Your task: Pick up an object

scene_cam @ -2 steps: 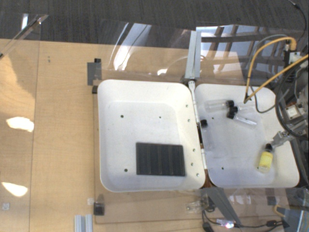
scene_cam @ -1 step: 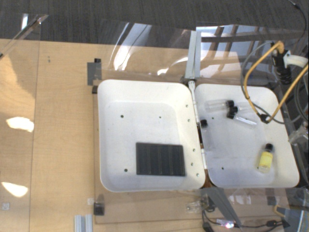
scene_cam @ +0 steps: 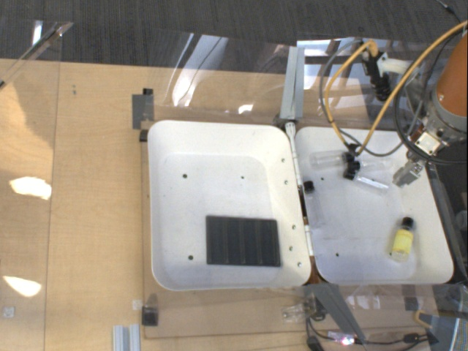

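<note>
Yellow bottle (black-capped) lies in right bin, below arm.

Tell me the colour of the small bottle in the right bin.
Yellow with a black cap, seen in the camera view: bottle.

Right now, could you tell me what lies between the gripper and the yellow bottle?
Bare white bin floor, as the camera view shows; the gripper hangs above the bottle.

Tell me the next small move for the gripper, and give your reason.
Probably shift the gripper toward the near side of the right white bin and lower it over the small yellow bottle with a black cap. The bottle lies apart from the gripper, with bare bin floor around it.
</note>
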Robot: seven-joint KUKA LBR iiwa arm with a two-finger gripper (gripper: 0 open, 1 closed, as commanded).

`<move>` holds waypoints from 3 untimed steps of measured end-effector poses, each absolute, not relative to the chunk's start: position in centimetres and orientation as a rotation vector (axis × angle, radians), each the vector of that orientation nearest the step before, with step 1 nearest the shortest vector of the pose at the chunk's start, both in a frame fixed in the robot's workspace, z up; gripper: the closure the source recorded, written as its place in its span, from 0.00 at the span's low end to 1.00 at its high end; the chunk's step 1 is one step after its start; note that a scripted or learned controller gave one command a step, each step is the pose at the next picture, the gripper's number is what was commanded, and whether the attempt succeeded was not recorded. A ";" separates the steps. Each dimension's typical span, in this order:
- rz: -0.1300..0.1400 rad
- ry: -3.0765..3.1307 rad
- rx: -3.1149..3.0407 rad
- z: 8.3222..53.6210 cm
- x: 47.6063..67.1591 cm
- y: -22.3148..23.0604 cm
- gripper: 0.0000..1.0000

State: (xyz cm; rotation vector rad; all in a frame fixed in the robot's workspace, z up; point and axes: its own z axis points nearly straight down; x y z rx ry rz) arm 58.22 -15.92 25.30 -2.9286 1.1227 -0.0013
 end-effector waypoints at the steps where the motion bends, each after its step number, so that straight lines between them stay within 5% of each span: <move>1: -0.023 0.488 -3.099 32.5 56.7 -19.7 1.00; 2: -0.023 0.313 -3.122 27.4 57.4 -20.5 1.00; 3: -0.025 0.336 -3.118 41.8 50.3 -20.6 1.00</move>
